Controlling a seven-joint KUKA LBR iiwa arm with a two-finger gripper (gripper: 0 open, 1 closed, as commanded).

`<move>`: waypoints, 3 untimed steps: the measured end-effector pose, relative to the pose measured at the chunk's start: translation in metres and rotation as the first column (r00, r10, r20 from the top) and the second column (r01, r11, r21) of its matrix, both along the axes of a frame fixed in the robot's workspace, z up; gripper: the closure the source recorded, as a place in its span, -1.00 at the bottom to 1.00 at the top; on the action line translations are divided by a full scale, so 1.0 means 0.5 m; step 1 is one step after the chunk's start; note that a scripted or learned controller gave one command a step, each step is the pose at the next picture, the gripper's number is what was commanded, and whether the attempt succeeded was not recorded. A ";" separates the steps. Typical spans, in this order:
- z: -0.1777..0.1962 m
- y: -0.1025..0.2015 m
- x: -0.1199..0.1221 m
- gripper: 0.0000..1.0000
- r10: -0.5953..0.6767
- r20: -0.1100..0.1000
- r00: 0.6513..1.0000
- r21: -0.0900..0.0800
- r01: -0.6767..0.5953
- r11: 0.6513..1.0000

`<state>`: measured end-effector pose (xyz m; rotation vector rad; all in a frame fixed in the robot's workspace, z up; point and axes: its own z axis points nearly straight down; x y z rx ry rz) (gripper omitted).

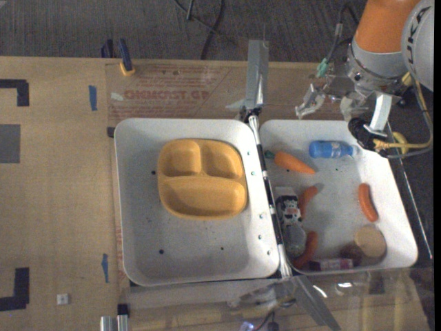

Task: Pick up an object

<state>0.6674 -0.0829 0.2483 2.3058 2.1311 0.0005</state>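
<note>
Where the right bin [406, 234] runs nearest, hard to make out: a pink-labelled tube [334, 263] flat against the front wall, touching a dark lump [351, 252] of no clear shape. Just behind that, a round tan disc [371, 241]. By the shared wall, a red sausage [306, 248] lying aslant beside a grey rounded thing [295, 236], and above it a small black-and-white item [289, 209], too blurred to name. Further back, a short red piece [307, 195] and, well apart near the right wall, an orange-red sausage [367, 202]. Further still, a carrot [295, 162] with its green end toward the shared wall, and a blue bottle [332, 149] on its side near the back wall. All loose on the bin floor, none lifted.

In the left bin [131, 205], a yellow divided plate [202, 178], whole and unobstructed.

Beyond the right bin's back rim, over the tabletop [55, 185], the pincer [311, 105], hanging apart from every object, gripping nothing visible; spread or pressed together, cannot tell at this size. Behind it, the orange-banded arm [386, 19], cut off by the top edge.
</note>
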 end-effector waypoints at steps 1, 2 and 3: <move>-0.225 -0.022 -0.001 -1.00 0.044 -0.002 0.999 0.001 -0.044 0.999; -0.298 -0.097 -0.093 -1.00 -0.132 0.028 0.991 -0.001 0.132 0.991; -0.280 -0.099 -0.094 1.00 -0.135 0.028 0.990 0.000 0.135 0.991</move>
